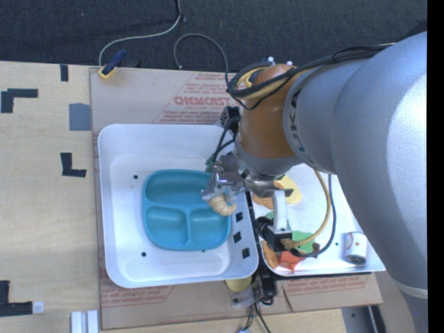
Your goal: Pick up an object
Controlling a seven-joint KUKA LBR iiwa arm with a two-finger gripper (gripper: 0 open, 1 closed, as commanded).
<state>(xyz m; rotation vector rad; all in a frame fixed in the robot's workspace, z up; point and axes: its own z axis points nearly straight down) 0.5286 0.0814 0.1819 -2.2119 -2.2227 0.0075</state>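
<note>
A small tan thing [222, 203] sits right at the tip of the gripper [220, 194], above the right edge of the blue tray [182, 210]. It seems pinched between the fingers, though the view is too blurry there to be sure. The blue tray lies in the left white bin [118, 186]. At about four o'clock from it, the right white bin [336, 266] has orange, green and yellow bits and a little silver thing [354, 248].
</note>
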